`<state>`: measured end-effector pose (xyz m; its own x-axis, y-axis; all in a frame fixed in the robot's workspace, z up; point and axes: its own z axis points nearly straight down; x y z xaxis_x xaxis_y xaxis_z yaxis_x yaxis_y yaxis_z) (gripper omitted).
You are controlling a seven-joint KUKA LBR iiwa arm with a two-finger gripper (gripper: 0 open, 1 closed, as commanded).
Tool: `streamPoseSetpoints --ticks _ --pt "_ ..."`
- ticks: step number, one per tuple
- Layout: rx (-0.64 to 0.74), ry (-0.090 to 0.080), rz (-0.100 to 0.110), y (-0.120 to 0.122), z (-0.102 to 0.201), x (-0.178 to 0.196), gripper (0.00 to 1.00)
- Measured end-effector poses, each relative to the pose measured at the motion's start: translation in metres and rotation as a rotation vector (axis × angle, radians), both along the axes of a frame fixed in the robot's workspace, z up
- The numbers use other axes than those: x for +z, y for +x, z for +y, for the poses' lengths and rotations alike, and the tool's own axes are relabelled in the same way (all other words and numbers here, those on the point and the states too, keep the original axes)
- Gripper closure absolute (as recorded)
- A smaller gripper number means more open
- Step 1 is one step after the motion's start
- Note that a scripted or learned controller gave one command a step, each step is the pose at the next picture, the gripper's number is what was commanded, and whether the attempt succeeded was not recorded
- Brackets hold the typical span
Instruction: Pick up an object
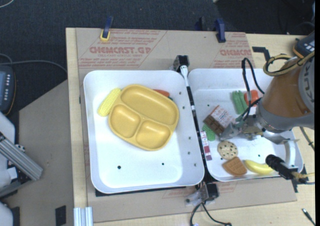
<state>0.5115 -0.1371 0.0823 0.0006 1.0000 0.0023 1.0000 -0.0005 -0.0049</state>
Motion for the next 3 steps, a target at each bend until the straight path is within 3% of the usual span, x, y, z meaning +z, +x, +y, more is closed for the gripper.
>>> streamPoseSetpoints --ticks 1,3 --pt "-0.001 -0.002 -0.005 0.001 -0.001 0.013 1.00" --pt "0.002 -0.005 -0.012 0.013 0.005 0.121 1.00"
